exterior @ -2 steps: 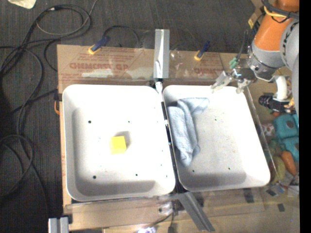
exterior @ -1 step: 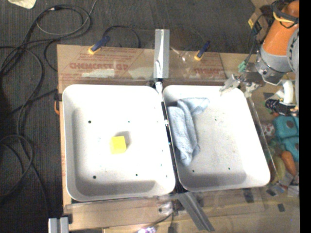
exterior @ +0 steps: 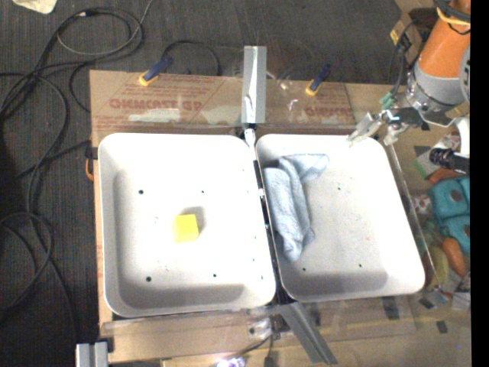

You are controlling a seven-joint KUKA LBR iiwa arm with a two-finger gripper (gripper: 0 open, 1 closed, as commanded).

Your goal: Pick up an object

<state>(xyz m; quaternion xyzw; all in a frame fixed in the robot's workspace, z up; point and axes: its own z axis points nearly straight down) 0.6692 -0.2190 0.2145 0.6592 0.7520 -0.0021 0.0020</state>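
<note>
The gripper [exterior: 372,128] hangs over the far right corner of the right bin [exterior: 397,205], its thin fingers spread apart, gripping nothing. Below it, a soft, crumpled pale-blue cloth [exterior: 292,201] lies along that bin's left side. A small yellow block [exterior: 186,228], square-edged and foam-like, sits alone mid-floor in the left bin [exterior: 114,174], smooth white plastic.

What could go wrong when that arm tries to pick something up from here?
The gripper sits at the far corner of the right bin, well away from both objects, so any grab needs a long, accurate reach. The light blue cloth lies limp against the bin's left wall; it may slip or bunch. The yellow block in the left bin is small and easily nudged aside.
</note>
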